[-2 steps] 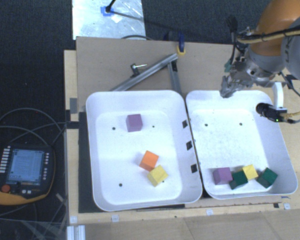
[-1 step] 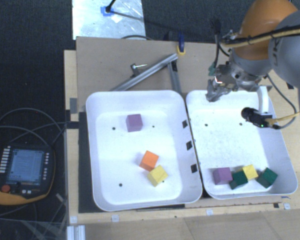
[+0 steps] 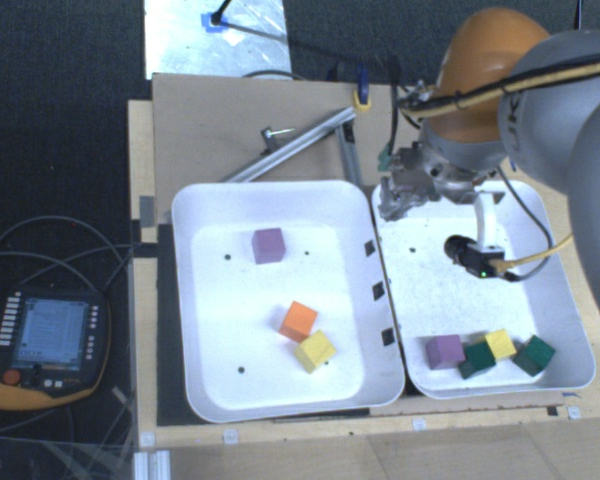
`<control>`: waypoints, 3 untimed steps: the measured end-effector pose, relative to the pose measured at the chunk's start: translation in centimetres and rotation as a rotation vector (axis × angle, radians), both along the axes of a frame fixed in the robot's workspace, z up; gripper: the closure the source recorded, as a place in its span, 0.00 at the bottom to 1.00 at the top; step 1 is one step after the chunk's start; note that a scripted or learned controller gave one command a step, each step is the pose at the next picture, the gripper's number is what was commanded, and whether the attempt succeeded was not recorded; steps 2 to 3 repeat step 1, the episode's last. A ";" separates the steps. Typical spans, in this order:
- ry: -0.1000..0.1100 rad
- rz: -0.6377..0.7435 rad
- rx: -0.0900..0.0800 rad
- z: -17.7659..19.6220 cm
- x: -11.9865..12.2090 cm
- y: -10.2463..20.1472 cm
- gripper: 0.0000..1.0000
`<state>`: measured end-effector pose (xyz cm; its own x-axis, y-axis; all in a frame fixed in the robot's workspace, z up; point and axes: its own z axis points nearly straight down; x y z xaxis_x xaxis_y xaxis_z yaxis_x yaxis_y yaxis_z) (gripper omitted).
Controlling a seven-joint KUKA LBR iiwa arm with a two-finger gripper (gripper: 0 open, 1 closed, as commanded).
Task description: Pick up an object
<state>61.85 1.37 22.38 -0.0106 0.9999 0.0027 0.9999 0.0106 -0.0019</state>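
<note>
In the left bin [image 3: 195,298] a purple cube [image 3: 268,245] sits toward the back. An orange cube [image 3: 298,320] and a yellow cube [image 3: 316,350] touch each other nearer the front. Along the front of the right bin [image 3: 570,308] lie a purple cube [image 3: 444,350], a dark green cube [image 3: 475,358], a yellow cube [image 3: 500,344] and another green cube [image 3: 534,354]. My gripper [image 3: 394,204] hangs over the back left corner of the right bin, far from all the cubes, and I see nothing in it.
The grey arm with its orange band [image 3: 485,53] covers the back right of the bench. A black cable fitting [image 3: 470,253] dangles over the right bin. A metal bar [image 3: 290,146] lies behind the left bin. A teach pendant [image 3: 45,343] rests at far left.
</note>
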 end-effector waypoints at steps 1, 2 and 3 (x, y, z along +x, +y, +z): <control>-0.002 0.000 0.000 1.2 -1.5 4.8 1.00; -0.002 0.000 0.000 1.2 -1.5 4.8 1.00; -0.002 0.000 0.000 1.2 -1.5 4.8 1.00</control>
